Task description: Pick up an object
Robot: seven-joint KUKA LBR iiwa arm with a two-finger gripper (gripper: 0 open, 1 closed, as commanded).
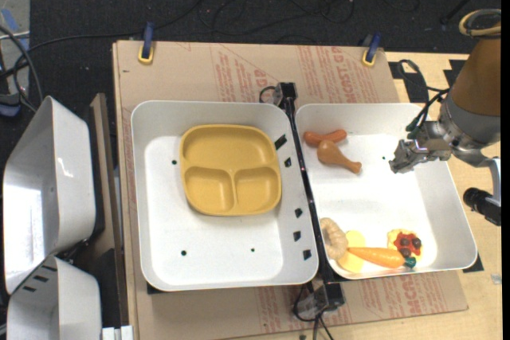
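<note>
the gripper (401,162) hangs over the upper right part of the right bin (446,191), with nothing visible between its fingers; whether they stand open or closed cannot be told, since they show as a small dark cluster against the white floor.

the nearest candidate is the drumstick (339,156), lying to the gripper's left in the camera view, near but apart from it. its long axis runs at a slant, fat end up-left, thin end down-right, pointing roughly toward the gripper. just above it and touching or nearly so lies an orange sausage (324,138).

farther off, along the bin's near edge, sit a carrot (376,255), a pale lumpy piece (332,236) and a small red-topped item (406,242), crowded together and hard to tell apart. the left bin (159,251) holds a yellow divided plate (231,169). the arm is cut off by the frame edge.
</note>
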